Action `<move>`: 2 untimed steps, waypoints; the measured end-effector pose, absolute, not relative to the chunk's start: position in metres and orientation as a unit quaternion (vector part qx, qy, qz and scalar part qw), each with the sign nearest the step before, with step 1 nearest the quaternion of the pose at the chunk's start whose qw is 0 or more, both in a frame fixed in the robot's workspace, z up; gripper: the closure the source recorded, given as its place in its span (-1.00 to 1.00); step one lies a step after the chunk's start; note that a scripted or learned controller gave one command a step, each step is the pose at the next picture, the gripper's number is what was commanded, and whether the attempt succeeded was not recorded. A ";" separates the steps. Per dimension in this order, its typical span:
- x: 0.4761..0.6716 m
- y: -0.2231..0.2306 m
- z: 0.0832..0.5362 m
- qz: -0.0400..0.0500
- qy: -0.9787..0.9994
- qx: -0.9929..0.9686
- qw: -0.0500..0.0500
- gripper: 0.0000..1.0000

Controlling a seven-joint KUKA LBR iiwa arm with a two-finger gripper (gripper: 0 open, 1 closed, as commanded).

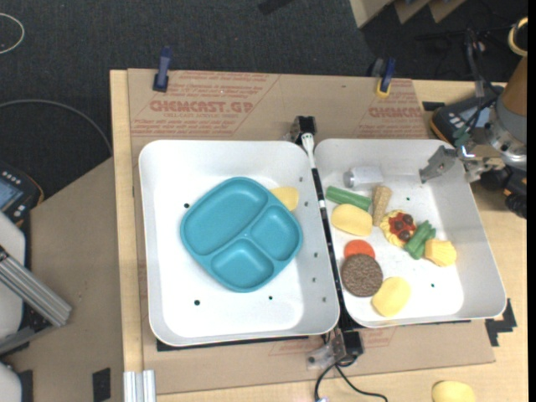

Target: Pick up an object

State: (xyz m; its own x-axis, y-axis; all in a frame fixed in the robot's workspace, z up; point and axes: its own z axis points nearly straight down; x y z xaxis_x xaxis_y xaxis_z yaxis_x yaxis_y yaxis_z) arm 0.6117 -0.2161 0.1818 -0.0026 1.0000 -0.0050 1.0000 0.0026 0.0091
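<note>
Camera view: I see the gripper above the right bin's upper right rim, holding nothing; its fingers look parted, though the view is poor. The nearest object, a grey cylinder, lies to its left, long axis left-right.

Divided tray in left bin; toy foods clustered in right bin; gripper apparently over right bin's far corner.
</note>
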 end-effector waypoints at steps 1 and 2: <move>0.595 -0.138 0.095 -0.001 0.709 0.705 -0.005 -1.00; 0.587 -0.226 0.159 0.000 0.705 0.709 0.005 -1.00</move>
State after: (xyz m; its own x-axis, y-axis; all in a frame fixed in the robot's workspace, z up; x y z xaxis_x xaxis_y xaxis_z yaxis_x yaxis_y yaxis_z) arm 0.5874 -0.2263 0.1586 0.0063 1.0000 -0.0074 1.0000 -0.0062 0.0073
